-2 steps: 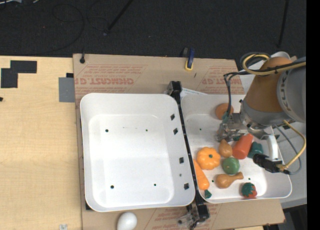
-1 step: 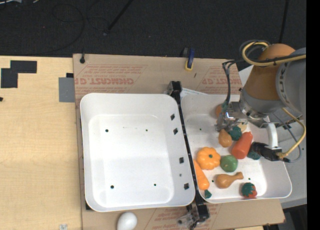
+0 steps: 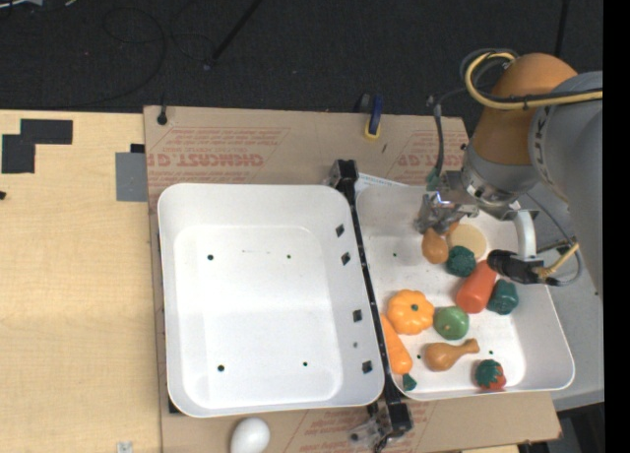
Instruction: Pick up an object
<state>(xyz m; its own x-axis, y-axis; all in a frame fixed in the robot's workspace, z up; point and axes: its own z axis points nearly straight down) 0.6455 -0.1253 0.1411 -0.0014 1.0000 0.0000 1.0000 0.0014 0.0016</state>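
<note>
The grey robot gripper (image 3: 434, 217) is hovering just above a small orange toy vegetable (image 3: 434, 247); finger state unclear, nothing lifted yet.

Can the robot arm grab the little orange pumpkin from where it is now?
Probably yes. The pumpkin sits in the right bin with its top uncovered, and the tool hangs over that same bin. Toys crowd its sides, which could make it tricky.
</note>
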